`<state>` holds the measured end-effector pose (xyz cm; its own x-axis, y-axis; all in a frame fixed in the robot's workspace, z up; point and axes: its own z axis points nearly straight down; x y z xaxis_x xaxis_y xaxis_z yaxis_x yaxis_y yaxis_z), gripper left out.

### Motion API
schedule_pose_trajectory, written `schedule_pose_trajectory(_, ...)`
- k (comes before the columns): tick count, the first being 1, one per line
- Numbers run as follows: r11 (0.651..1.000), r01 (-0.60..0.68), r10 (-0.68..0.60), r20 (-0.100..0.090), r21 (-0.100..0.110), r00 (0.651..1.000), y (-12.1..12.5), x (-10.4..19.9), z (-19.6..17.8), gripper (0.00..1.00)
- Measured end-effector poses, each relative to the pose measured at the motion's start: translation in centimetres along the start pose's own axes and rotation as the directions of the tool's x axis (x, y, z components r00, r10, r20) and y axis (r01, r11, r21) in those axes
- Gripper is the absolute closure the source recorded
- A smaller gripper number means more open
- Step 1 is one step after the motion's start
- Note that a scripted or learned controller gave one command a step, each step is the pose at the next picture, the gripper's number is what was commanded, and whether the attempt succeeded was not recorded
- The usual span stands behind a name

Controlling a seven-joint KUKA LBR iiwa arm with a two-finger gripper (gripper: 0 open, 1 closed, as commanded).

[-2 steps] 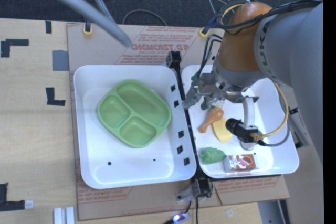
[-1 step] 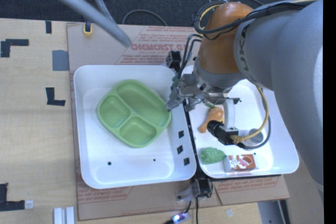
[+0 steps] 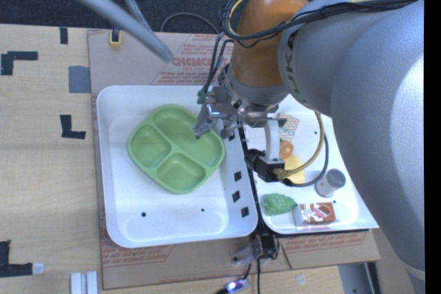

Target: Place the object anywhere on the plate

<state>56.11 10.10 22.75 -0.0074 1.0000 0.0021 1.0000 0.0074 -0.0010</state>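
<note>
A light green divided plate [image 3: 176, 150] lies in the left white bin [image 3: 138, 224]. My gripper [image 3: 205, 122] hangs over the plate's upper right rim, close to the divider between the bins. I see no object under it or in it. The grey arm with its orange band [image 3: 265, 17] hides much of the right bin [image 3: 344, 217]. In that bin lie a green leafy item [image 3: 278, 204], a red and white packet [image 3: 317, 213], a grey cylinder [image 3: 330, 182], a yellow piece [image 3: 296, 169] and an orange and white item [image 3: 285, 147].
A black clip and cable [image 3: 265, 166] hang from the wrist over the right bin's left side. Both bins rest on a cardboard sheet [image 3: 186, 58] atop the wooden bench. A grey pole [image 3: 89, 0] crosses the upper left.
</note>
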Motion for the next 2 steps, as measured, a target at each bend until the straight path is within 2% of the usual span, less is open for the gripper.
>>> schedule_pose_trajectory(1,1.0,-0.003,0.003,0.003,0.002,1.0,0.53,3.28,1.5,1.0)
schedule_pose_trajectory(2,1.0,-0.005,0.005,0.004,0.002,1.0,0.53,3.11,1.42,0.0)
